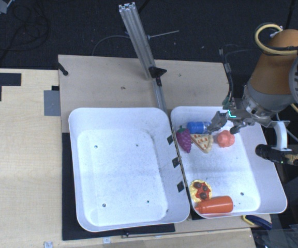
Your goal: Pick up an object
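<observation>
End effector [227, 123] above right bin [263, 190], toy food [202, 141] below

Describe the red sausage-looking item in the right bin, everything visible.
The red sausage is a smooth, glossy, plastic-looking toy cylinder with rounded ends, orange-red all over. It lies flat on its side, roughly along the right bin's near wall, in the near part of that bin. Its upper left end meets or overlaps a yellow toy with dark red spots. The gripper is well away, at the far end of the bin.
</observation>
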You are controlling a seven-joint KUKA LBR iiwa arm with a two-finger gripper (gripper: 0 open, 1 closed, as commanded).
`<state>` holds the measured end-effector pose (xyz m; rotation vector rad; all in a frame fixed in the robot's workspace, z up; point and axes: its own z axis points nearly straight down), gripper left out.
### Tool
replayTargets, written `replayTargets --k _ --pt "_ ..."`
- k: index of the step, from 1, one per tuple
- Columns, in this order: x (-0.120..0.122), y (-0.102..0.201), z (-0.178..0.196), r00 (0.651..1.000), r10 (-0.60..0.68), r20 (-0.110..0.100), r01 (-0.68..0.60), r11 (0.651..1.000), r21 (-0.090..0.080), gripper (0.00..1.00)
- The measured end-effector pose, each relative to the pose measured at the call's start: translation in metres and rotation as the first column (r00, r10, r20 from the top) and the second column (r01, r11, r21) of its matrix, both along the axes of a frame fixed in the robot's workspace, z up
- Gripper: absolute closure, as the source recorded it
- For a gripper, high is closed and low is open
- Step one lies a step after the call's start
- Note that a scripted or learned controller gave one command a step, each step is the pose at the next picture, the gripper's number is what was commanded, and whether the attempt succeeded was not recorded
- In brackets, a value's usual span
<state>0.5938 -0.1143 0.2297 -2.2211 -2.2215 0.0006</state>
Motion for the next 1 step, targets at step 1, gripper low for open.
replayTargets --k 1 --pt "0.0000 0.0000 0.0000 1.000 0.000 0.000 0.000 1.000 0.000 0.00"
